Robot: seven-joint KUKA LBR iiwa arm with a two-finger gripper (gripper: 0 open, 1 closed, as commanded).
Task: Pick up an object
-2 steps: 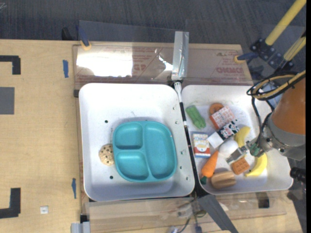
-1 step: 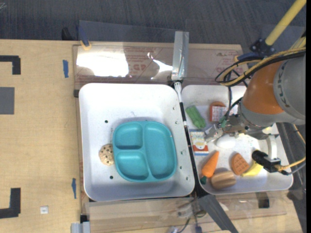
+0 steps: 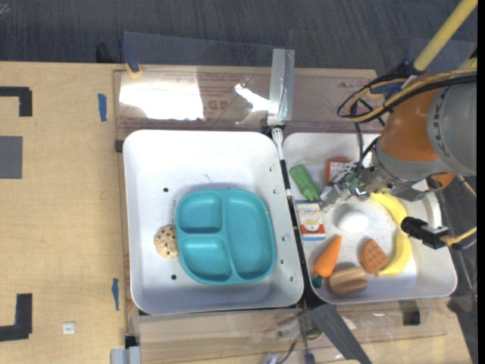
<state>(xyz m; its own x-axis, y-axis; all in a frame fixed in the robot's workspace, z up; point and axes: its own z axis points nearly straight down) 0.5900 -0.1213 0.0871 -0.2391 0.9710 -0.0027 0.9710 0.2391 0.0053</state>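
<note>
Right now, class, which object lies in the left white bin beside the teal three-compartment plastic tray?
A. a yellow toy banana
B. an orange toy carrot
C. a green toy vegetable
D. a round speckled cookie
D: the round speckled cookie lies in the left white bin, against the left edge of the teal three-compartment plastic tray; the carrot, banana and green piece all lie in the right bin.

arm (image 3: 447, 127) cut off at right edge; its wrist hides part of red packet (image 3: 336, 168).
</note>
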